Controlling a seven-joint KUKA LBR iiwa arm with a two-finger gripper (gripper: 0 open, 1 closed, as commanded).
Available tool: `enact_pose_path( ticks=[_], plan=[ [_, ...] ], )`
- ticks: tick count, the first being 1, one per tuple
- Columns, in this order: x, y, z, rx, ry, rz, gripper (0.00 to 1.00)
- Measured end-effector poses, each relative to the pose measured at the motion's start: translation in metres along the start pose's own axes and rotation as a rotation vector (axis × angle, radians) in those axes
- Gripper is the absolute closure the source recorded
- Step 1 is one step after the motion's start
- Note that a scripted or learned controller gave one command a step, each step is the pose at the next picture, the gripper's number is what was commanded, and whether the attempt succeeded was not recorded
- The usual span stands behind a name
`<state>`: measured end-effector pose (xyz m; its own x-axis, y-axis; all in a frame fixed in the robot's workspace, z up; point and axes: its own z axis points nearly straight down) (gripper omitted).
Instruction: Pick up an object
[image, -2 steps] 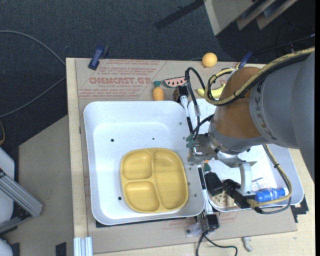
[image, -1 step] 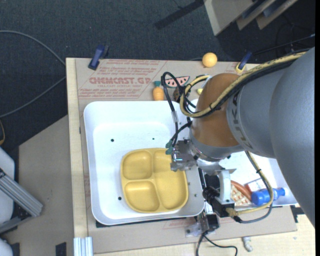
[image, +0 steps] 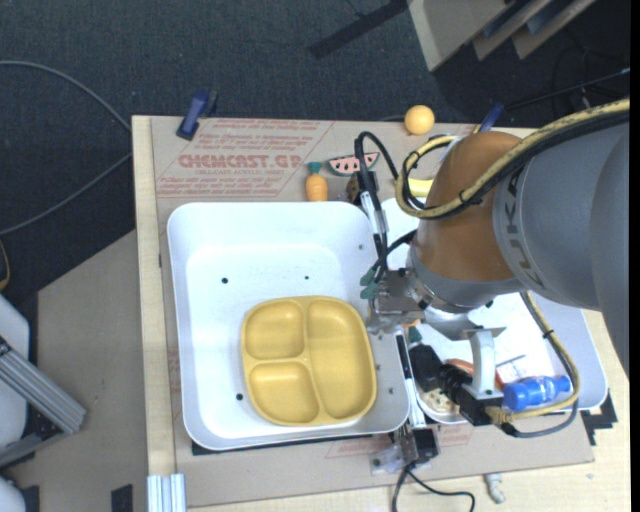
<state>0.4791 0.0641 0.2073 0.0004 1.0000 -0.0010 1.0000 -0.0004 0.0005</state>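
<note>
Arm (image: 560, 200) overhangs right bin (image: 588, 335); yellow plate (image: 308, 358) (divided) in left bin (image: 260, 250).

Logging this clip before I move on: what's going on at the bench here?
A grey KUKA arm reaches in from the right and hangs over the right bin, covering most of it. Its gripper is down by the wall between the two bins, next to a yellow divided plate lying flat in the left bin. A blue bottle lies in the right bin. Whether anything has been grasped cannot be told from this view.
</note>
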Motion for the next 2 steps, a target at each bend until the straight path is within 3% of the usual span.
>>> enact_pose_path(
  ticks=[1,2],
  plan=[
    [0.045,0.000,-0.004,0.000,0.001,-0.002,1.00],
    [-0.005,0.000,-0.022,0.000,0.000,0.001,1.00]
  ],
)
